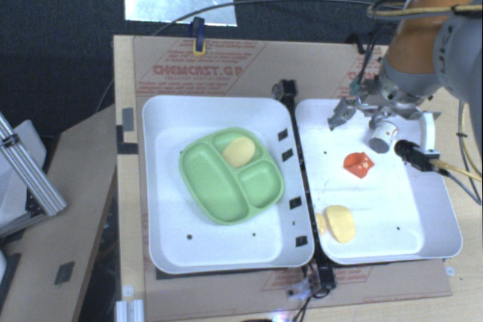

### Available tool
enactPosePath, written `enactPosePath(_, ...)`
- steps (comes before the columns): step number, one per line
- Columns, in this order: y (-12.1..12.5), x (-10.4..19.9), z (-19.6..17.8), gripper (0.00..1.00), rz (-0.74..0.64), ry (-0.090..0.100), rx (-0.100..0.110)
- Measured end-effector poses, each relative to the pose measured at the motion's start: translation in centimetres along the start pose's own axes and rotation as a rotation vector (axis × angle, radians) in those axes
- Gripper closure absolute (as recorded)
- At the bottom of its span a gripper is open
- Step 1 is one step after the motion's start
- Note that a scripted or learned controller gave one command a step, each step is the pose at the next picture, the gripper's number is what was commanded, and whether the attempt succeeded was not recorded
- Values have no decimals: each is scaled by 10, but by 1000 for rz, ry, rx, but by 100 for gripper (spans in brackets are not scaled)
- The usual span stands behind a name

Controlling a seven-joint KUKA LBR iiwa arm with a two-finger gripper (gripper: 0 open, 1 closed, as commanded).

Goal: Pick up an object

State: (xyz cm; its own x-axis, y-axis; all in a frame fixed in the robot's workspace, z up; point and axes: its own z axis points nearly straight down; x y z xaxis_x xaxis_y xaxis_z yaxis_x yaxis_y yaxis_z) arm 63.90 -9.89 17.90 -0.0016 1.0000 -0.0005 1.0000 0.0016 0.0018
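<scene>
In the right bin (423, 234) lie a small red object (358, 164) near the middle and a pale yellow object (339, 223) by the near left corner. My gripper (364, 113) hangs over the far part of this bin, above and slightly behind the red object and apart from it. Nothing shows between the gripper and the bin floor. In the left bin (170, 237) a green divided plate (219, 188) holds another yellow object (240, 152) in its far compartment.
A dark divider with clips (298, 185) runs between the two bins. The arm's orange band (423, 26) and a cable (445, 170) reach in over the right bin's far right side. Cardboard (219, 68) lies under both bins.
</scene>
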Motion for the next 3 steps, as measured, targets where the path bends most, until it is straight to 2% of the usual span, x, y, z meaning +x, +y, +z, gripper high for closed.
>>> enactPosePath(1, 7, 7, 44, 0, -3, 0, -2)
enactPosePath(2, 7, 7, 36, 100, -4, 0, -2)
enactPosePath(3, 12, 6, -7, 100, -3, 0, -2)
